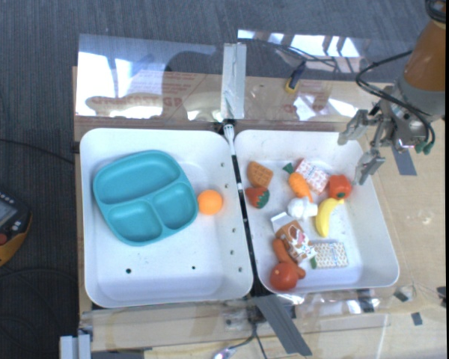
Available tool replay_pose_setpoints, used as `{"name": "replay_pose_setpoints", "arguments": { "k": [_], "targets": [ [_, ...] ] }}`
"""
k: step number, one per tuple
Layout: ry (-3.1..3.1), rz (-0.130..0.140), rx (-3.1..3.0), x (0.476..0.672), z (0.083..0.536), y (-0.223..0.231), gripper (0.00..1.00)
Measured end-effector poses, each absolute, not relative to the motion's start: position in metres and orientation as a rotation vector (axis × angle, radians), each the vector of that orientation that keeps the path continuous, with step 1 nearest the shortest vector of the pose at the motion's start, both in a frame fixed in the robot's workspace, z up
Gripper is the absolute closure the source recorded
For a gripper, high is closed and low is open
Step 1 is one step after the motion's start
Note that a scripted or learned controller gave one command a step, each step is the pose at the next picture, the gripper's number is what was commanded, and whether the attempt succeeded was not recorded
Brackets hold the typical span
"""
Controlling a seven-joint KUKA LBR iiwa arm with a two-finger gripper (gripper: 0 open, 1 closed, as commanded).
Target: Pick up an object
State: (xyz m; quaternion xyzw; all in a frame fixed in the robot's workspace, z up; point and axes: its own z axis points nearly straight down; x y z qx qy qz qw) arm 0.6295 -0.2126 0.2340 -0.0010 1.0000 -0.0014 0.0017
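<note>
1. Left bin (pixel 120 275): a teal divided tray (pixel 144 196), with an orange ball (pixel 209 202) just beside it.
2. Right bin (pixel 374 260): toy foods heaped together, including a banana (pixel 326 216).
3. The tool (pixel 362 149) hovers above the right bin's far right corner, fingers apart, holding nothing.

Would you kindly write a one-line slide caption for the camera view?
Open gripper hovers over right bin's far corner above toy foods; teal tray and orange ball lie in left bin.

Dark grey ribbed carpet (pixel 135 6) around a wooden bench (pixel 426 223); glare on clear panels (pixel 146 77).
</note>
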Motion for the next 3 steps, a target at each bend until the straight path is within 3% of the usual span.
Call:
{"name": "replay_pose_setpoints", "arguments": {
  "k": [1,2,3],
  "targets": [
    [3.116,-0.014,-0.194,0.591,0.104,-0.221,0.0],
    [3.119,-0.01,-0.271,0.565,0.091,-0.179,0.0],
    [3.096,-0.008,-0.431,0.546,0.091,-0.098,0.0]
  ]
}}
